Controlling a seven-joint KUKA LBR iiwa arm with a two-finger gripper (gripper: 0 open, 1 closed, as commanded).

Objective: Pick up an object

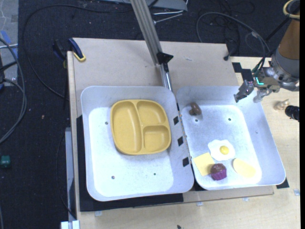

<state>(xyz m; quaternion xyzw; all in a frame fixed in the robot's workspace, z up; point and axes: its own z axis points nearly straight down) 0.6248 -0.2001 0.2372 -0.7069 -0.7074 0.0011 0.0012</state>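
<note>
Open claw [251, 94] hangs over right bin's [267, 142] upper-right rim.

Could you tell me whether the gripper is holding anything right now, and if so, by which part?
Nothing is held. The gripper hangs with nothing between its fingers over the right bin's far right corner, apart from the brown piece and other toy foods.

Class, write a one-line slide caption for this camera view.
Gripper open above the right bin's far corner; toy foods lie inside, a yellow divided plate in the left bin.
</note>
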